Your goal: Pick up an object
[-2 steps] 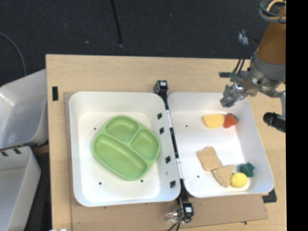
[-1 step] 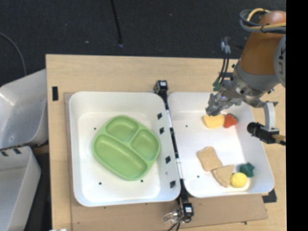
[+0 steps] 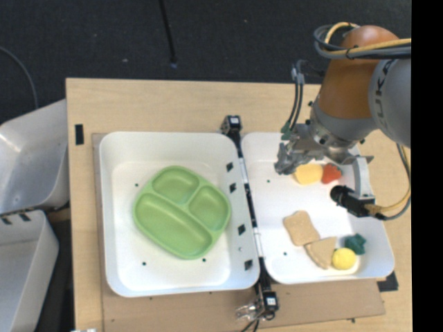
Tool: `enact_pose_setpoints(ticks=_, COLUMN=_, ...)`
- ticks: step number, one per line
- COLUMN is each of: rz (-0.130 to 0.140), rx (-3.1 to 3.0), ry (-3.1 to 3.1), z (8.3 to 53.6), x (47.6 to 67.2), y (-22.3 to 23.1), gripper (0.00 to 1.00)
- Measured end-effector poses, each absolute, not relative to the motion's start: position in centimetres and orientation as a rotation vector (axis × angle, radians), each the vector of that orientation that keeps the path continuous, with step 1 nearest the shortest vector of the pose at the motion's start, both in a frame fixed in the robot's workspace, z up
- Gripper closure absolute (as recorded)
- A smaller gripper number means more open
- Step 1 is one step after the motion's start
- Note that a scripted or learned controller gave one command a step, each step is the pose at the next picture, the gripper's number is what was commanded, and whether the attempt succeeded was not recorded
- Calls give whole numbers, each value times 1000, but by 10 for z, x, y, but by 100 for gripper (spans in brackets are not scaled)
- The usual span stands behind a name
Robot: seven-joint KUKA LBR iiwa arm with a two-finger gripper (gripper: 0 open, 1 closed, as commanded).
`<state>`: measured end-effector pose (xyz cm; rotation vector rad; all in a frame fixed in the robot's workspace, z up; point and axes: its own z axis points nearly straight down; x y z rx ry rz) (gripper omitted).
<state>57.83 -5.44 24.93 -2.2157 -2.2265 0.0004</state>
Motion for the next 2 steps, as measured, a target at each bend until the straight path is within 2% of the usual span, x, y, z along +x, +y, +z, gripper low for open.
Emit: enact_pose_setpoints(ticks=2, rz=-2, rx=-2212, ry=-2229, z=257, x=563, y=46, gripper=100)
